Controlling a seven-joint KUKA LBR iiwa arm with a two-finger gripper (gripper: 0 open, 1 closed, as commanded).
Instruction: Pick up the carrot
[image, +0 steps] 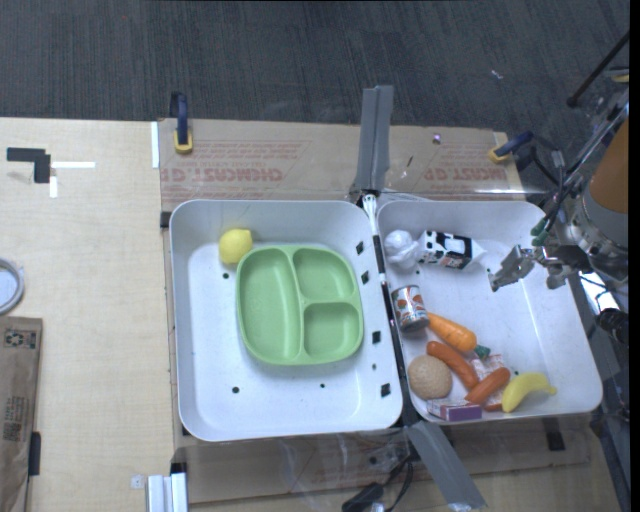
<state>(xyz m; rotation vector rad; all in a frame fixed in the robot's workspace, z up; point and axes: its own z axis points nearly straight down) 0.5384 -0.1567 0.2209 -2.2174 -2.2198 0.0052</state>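
Note:
The carrot (451, 330) is orange with a small green tip and lies slanted in the lower middle of the right bin (560, 330), just right of a small can (408, 306). My gripper (530, 272) hovers over the right part of that bin, up and to the right of the carrot and well apart from it. It is open, and there is nothing between the fingers.
The right bin also holds two more orange pieces (453, 363), a banana (525, 390), a round bun (430, 377), a white object (399, 245) and a black-and-white cow toy (446, 249). The left bin (200, 380) holds a green divided plate (298, 303) and a lemon (235, 244).

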